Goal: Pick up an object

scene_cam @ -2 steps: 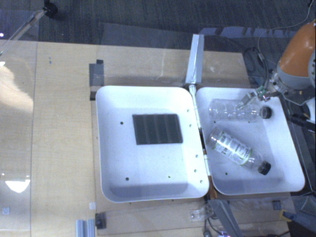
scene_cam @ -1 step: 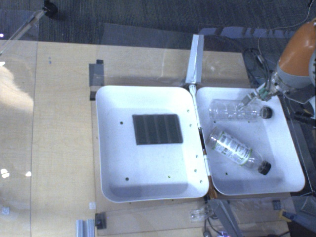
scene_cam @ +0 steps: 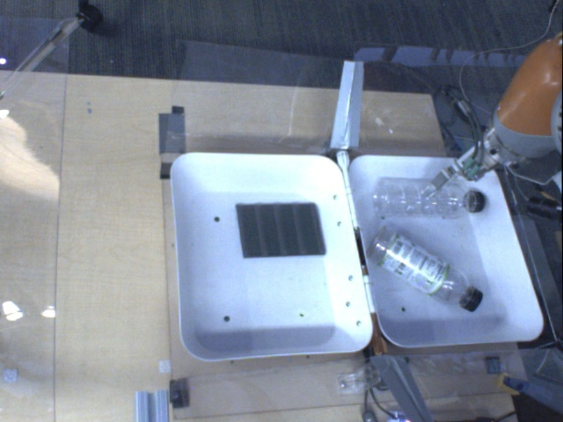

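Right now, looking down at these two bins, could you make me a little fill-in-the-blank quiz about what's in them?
1. The right bin holds ____ clear plastic bottles.
2. The dark ridged pad lies in the ____ bin.
3. Both bottles, the upper bottle and the lower bottle, have caps coloured ____.
4. The gripper hovers nearest the ____ bottle.

Missing words: two; left; black; upper
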### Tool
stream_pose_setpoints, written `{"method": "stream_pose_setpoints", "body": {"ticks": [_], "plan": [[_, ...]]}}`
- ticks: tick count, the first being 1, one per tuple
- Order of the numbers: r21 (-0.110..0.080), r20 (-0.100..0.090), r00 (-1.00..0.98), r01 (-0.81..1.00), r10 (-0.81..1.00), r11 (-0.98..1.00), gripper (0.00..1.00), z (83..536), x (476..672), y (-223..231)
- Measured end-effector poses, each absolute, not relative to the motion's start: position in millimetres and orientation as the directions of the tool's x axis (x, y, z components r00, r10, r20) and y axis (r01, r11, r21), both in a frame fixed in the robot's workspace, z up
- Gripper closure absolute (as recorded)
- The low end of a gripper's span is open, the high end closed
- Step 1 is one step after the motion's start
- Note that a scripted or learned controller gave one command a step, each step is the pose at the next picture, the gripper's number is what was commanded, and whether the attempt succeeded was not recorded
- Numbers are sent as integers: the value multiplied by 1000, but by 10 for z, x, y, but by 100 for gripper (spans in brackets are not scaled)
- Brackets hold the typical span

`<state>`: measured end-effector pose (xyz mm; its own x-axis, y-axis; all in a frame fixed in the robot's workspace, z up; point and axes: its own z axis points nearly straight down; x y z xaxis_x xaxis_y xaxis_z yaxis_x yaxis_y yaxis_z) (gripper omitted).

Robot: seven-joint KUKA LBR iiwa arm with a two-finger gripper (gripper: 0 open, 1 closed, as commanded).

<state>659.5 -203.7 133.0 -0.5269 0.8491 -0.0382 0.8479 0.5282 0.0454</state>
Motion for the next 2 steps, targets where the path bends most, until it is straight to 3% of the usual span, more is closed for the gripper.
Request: {"method": "stream_pose_setpoints", "body": {"ticks": [1,2], "plan": [[6,-6,-589,808,808,589,0,1182,5919,-2056],[-1,-10,-634,773,773,634,0,989,6458,-2082]]}}
